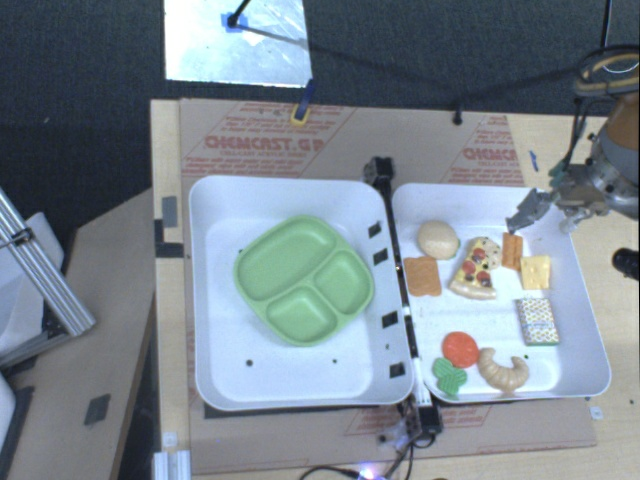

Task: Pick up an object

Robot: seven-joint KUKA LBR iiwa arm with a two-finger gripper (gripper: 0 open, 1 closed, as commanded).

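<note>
Two shallow white bins sit side by side on a brown board that covers the tabletop (pixel 120 268). The board (pixel 420 138) carries red print, mirrored or upside down from this angle; it looks like "CHEMCAST GP" repeated at the far left and far right, though the letters are hard to make out with certainty.

The left bin (pixel 215 368) holds a light green divided plate (pixel 303 279) with three compartments, lying flat near the bin's middle.

The right bin (pixel 585 368) holds the toy foods. A beige bread roll (pixel 437 238) lies at the far left, with an orange cracker-like slab (pixel 423 276) just near of it. A pizza slice (pixel 476 268) sits in the middle, a small orange stick (pixel 512 251) and a yellow cheese square (pixel 536 272) to its right. A patterned small box (pixel 537 321) lies nearer on the right; its print is too small to read. Along the near edge are a red tomato (pixel 460 348), a green broccoli piece (pixel 450 376) touching it, and a tan croissant (pixel 505 369) just beside.

The gripper (pixel 530 211) hangs over the far right part of the right bin, above the orange stick, with nothing seen between its fingers; whether they are spread or pressed together cannot be told.

A silver sheet (pixel 240 28) lies beyond the board on the dark floor.
</note>
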